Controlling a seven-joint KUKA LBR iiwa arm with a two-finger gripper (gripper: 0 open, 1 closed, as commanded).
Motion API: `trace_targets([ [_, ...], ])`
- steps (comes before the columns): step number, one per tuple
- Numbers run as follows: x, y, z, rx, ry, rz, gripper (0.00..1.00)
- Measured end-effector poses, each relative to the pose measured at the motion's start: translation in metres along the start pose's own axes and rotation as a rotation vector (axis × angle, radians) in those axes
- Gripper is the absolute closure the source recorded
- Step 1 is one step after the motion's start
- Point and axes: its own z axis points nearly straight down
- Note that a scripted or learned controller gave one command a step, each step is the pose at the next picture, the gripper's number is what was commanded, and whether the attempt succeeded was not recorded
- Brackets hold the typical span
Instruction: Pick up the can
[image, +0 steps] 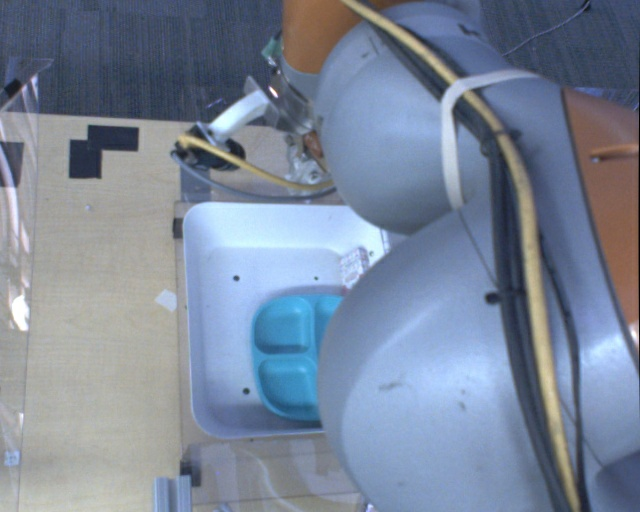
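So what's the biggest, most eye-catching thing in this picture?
The huge grey robot arm fills the right side, with a yellow cable running along it. Peeking out from under it, in the white bin, is a bright blue tray with compartments. At the top there's an orange band on the arm.

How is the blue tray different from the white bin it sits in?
The blue tray is bright turquoise, while the white bin is plain white. The tray is smaller and lies inside the bin, on its floor. The tray is split into compartments; the bin is one open space with small dark dots on its floor. The grey arm covers part of each. Both are shallow with rounded corners.
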Motion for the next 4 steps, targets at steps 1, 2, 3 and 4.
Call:
trace_targets([
  [1,-0.005,-0.002,0.026,0.002,0.003,0.339,1.0],
  [2,-0.004,-0.001,0.015,0.003,0.008,0.339,1.0],
  [3,-0.003,0.001,0.003,0.004,0.013,0.339,1.0],
  [4,-0.003,0.003,-0.008,0.005,0.017,0.34,1.0],
])
